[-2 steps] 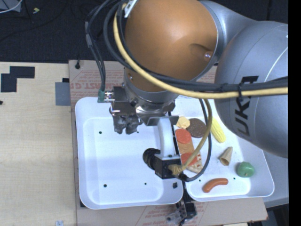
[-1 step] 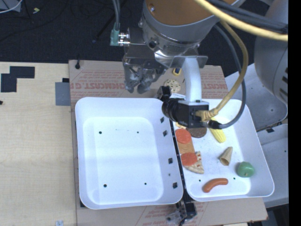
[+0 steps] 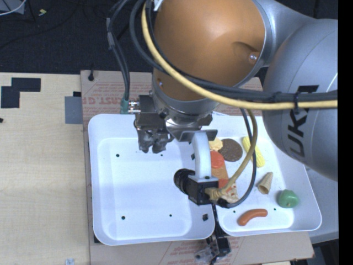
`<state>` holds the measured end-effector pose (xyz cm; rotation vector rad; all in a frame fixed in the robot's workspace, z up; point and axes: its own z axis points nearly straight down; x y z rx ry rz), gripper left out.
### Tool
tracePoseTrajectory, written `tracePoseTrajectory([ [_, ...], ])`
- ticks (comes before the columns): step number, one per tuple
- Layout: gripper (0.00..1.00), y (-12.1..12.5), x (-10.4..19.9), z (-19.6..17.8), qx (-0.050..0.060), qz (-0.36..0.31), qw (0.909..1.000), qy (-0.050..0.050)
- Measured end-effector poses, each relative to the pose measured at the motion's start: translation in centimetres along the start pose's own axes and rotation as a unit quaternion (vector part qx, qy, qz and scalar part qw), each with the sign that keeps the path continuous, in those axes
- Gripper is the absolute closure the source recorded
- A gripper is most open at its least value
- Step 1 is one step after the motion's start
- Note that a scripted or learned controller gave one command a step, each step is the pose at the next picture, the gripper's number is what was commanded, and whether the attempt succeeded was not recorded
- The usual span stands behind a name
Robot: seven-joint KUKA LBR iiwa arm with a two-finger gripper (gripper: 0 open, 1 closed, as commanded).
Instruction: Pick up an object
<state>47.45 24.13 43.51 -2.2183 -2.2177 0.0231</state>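
On the pale wooden surface (image 3: 38, 175), the shallow white left bin (image 3: 110, 203) is sitting under the jaws, which are hanging above its far side. I cannot tell how wide they are standing. The things to pick are lying in the shallow white right bin (image 3: 303, 217): an orange sausage-shaped toy (image 3: 252, 217), a tan cone (image 3: 266, 182) and a green round fruit (image 3: 287, 199). I judge the jaws need moving right.

gripper (image 3: 154, 142) over left bin (image 3: 127, 195); sausage (image 3: 252, 217) and green ball (image 3: 287, 199) in right bin (image 3: 300, 221)

Robot lab, grey arm (image 3: 309, 65), white bins (image 3: 132, 192)
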Motion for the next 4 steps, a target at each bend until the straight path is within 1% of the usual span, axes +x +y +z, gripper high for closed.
tracePoseTrajectory([
  [1, 1.00, 0.0, -1.1, -10.4, -0.010, 0.000, 0.9999, 0.005],
  [2, 1.00, 0.0, 0.3, 8.6, 0.003, -0.001, 1.0000, -0.001],
  [3, 1.00, 1.6, -0.8, -7.1, -0.012, 0.000, 0.9999, 0.006],
  [4, 1.00, 0.0, -0.2, -10.5, -0.007, -0.001, 1.0000, 0.004],
])
